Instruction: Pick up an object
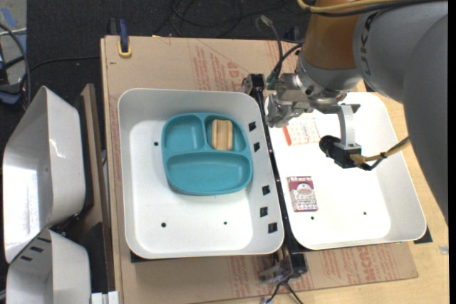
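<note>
A teal divided plate [206, 167] lies in the left bin [142, 217], with a tan wooden block [222, 134] in its upper right compartment. In the right bin [385, 217] a small pink and white packet [303, 194] lies flat near the left wall. A white card with red print [303, 132] lies at that bin's upper left, partly under the arm. My gripper [283, 110] hangs over the upper left corner of the right bin, close to the divide between the bins. The wrist hides its fingers.
A black cable fitting [340, 152] hangs from the arm over the right bin's middle. Spare white bins [39, 167] stand stacked at the far left. The bins rest on a cardboard sheet [192, 67].
</note>
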`<state>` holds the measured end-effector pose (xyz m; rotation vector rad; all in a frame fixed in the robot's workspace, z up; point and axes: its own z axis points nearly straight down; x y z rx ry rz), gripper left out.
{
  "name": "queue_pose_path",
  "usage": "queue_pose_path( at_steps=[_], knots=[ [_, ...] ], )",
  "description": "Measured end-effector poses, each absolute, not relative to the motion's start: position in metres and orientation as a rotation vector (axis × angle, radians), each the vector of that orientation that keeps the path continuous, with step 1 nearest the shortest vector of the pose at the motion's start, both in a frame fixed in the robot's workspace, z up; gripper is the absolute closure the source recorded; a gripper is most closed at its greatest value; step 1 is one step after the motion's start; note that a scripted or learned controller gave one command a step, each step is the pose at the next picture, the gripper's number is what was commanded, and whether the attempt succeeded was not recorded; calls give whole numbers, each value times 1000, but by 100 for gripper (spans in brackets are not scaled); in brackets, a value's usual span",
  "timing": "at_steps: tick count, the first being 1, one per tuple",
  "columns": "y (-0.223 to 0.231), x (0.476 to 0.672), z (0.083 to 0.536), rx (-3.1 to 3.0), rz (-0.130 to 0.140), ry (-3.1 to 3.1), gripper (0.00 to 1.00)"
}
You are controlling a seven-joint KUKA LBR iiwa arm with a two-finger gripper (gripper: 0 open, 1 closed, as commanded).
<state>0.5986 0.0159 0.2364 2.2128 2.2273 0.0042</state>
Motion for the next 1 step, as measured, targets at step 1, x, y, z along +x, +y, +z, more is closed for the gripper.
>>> queue_pose_path(
  at_steps=[1],
  knots=[
    [61, 612, 227, 2214, 1, 2227, 100]
  ],
)
